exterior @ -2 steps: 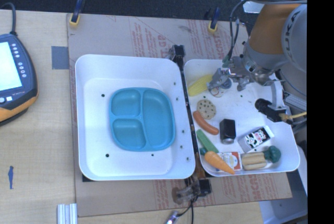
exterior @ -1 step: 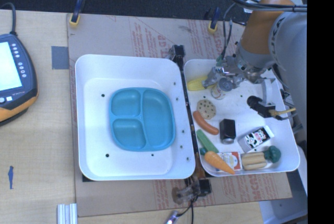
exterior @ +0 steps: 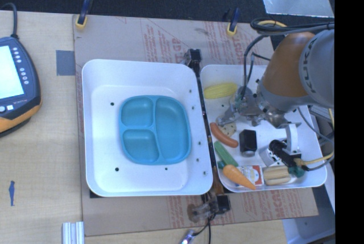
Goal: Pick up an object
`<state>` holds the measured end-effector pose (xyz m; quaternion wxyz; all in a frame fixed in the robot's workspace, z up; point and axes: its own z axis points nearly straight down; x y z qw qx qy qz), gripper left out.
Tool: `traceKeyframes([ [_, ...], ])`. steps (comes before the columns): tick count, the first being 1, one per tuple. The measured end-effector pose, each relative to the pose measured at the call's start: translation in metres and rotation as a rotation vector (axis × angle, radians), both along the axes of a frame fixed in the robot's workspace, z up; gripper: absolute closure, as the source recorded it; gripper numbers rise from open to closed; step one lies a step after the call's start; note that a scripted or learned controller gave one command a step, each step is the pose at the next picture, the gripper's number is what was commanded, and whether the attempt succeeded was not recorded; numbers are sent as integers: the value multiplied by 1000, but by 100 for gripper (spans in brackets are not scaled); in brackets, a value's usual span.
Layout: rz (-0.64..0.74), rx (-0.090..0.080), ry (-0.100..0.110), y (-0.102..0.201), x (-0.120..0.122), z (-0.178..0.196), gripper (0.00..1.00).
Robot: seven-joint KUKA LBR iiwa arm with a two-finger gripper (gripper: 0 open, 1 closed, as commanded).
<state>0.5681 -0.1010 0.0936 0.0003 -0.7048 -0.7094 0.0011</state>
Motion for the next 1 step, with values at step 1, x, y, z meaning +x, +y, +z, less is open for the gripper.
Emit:
traceKeyframes([
  [1, -2, 1, -3, -19, 46, 0, 0],
])
